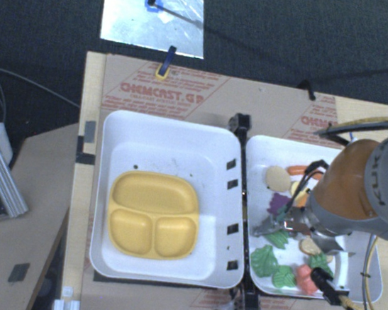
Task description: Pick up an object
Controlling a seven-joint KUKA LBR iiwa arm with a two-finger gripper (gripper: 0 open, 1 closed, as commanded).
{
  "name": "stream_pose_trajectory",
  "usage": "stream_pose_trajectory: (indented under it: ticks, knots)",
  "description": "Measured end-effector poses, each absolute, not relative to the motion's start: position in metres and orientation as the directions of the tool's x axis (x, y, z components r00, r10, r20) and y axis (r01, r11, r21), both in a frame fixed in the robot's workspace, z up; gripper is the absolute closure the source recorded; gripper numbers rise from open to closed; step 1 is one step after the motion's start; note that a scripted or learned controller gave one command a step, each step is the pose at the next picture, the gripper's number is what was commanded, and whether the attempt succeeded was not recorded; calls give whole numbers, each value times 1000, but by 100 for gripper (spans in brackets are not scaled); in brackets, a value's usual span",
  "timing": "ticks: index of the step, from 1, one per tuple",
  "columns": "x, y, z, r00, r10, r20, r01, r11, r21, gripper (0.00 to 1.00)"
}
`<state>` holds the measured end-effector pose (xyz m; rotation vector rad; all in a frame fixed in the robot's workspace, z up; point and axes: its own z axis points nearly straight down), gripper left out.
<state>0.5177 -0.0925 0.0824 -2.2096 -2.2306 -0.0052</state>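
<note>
Dark carpeted floor (49, 16) surrounds the counter (210, 92), whose top is covered by brown cardboard printed with red lettering; a shiny metal sheet (156, 9) lies on the floor at the far side, and a small blue and yellow item (166, 63) rests on the cardboard's far edge. Two shallow white bins sit side by side on the counter; the left bin (181, 142) holds a yellow divided tray (153, 214) with three compartments, lying toward its near left part. The right bin (262, 153) holds a scatter of small toy foods: a beige rounded piece (277, 177) toward the far side, an orange piece (296, 170) just beyond it, a purple piece (278, 202) near the middle, green leafy pieces (270, 263) toward the near left corner, and a pink-red piece (303, 277) near the front wall. The grey arm (375, 190) with its orange band reaches in from the right over this bin; its gripper (275, 225) points left, low over the middle of the bin, just beside the purple piece and above the green ones; whether the fingers are spread or pressed together cannot be told, and nothing can be seen held between them.
</note>
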Motion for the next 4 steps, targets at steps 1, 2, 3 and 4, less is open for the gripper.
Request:
stream_pose_trajectory:
  ticks: [1, 2, 3, 4]
  knots:
    - [516, -86, 84, -4, 1000, 1, 1000, 4, 0, 0]
    - [516, -86, 84, -1, 1000, 1, 1000, 1, 1, 0]
    - [538, -87, 85, -4, 1000, 0, 1000, 4, 3, 0]
    - [498, -134, 84, -2, 1000, 1, 1000, 2, 0, 0]
